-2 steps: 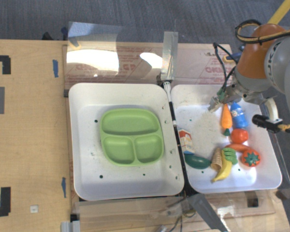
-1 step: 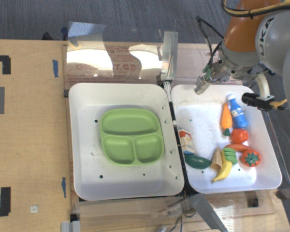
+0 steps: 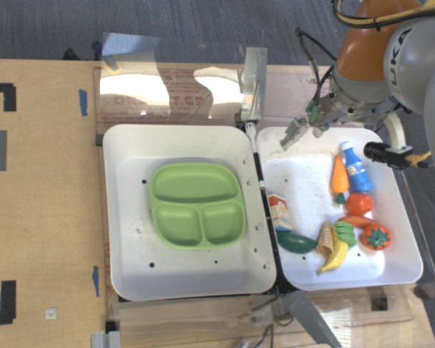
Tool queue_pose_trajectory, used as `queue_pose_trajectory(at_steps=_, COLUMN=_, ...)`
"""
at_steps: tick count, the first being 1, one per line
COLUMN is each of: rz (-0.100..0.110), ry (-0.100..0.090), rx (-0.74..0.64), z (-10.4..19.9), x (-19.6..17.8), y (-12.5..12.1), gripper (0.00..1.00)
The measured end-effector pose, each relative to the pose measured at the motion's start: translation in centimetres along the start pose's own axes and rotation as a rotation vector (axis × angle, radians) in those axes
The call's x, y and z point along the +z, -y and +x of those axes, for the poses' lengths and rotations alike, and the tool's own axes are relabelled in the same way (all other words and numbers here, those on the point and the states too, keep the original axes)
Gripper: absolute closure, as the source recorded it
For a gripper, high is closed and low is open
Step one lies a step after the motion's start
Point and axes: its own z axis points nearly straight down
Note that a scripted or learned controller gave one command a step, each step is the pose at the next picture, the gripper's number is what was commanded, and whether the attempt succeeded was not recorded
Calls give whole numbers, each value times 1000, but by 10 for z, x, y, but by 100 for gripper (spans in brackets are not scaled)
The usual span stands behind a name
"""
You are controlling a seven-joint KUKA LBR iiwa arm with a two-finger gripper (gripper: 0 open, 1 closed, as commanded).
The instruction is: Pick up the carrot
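The carrot (image 3: 338,174) is an orange toy with a green end. It lies lengthwise in the right bin (image 3: 304,172), touching the left side of a blue and white bottle (image 3: 355,167). My gripper (image 3: 293,133) hangs over the far edge of that bin, up and to the left of the carrot and well apart from it. Its fingers point down-left, standing open with nothing between them.
Below the carrot lie a red tomato (image 3: 359,204), a red fruit (image 3: 377,236), a banana (image 3: 333,256), a cone (image 3: 325,239), a dark green vegetable (image 3: 296,243) and a small packet (image 3: 278,209). The left bin (image 3: 123,194) holds a green divided plate (image 3: 198,203).
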Motion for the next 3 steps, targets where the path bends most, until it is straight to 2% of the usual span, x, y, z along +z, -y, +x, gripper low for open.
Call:
queue_pose_trajectory(at_steps=1, rz=11, ry=-6, rx=-278, z=-51, x=92, y=22, gripper=0)
queue_pose_trajectory(at_steps=2, rz=-6, ry=3, rx=-449, z=-17, x=96, y=66, gripper=0)
queue_pose_trajectory(at_steps=3, rz=-6, ry=4, rx=-253, z=-25, x=95, y=138, gripper=0)
